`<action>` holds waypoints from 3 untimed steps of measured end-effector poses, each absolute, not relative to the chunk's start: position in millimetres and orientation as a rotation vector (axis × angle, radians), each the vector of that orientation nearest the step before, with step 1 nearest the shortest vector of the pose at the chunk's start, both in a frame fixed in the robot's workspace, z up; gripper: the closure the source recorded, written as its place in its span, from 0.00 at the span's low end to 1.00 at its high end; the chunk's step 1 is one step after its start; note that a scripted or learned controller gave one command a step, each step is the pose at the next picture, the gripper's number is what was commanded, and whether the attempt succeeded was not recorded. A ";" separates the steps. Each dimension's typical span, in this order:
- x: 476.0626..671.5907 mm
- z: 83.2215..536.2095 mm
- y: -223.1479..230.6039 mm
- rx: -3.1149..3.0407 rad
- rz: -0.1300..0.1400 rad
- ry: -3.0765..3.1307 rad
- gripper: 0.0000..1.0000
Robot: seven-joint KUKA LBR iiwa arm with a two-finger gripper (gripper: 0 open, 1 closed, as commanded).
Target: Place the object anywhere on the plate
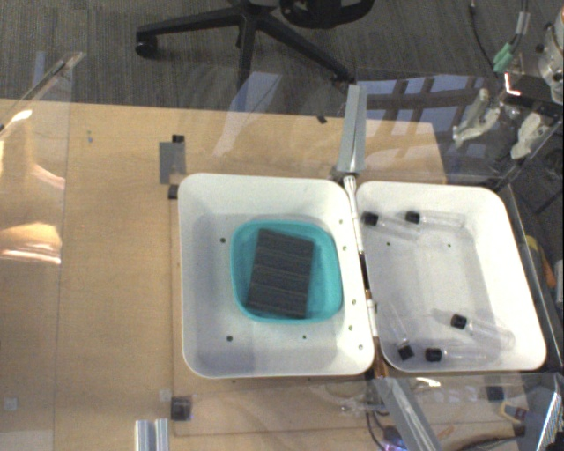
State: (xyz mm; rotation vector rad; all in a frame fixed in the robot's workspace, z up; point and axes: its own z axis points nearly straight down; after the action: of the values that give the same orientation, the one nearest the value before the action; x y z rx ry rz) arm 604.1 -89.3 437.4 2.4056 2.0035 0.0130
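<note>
– Gripper (504, 119) state at that frame?
– Couldn't tell. It sat at the far upper right corner, behind glare from a clear panel and partly cut off by the frame edge. It was well apart from both bins.
– Object?
– Dark ridged block (281, 271) lay flat on the teal plate (328, 284), inside the left bin (203, 291). Nothing was touching it.
– Right bin (511, 264)?
– It held clear tubes with black caps (457, 321). The caps were easy to see, but the tube bodies nearly vanished against the white, so I couldn't count them reliably.
– Surroundings?
– Wooden bench (97, 291), with reflections washing out its left side. A metal post (352, 123) ran up from the seam between the bins. Grey carpet (106, 26) lay beyond, with an office chair base (251, 31) cropped by the top edge.
</note>
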 end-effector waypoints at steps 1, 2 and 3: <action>564.8 436.9 -153.5 2.521 0.011 1.856 0.00; 534.3 436.6 -186.5 2.666 0.011 1.642 0.00; 488.9 428.6 -195.5 2.827 0.009 1.351 0.00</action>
State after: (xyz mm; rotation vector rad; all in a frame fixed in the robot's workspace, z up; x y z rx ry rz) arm 488.9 -195.5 428.6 2.8270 1.3509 0.0092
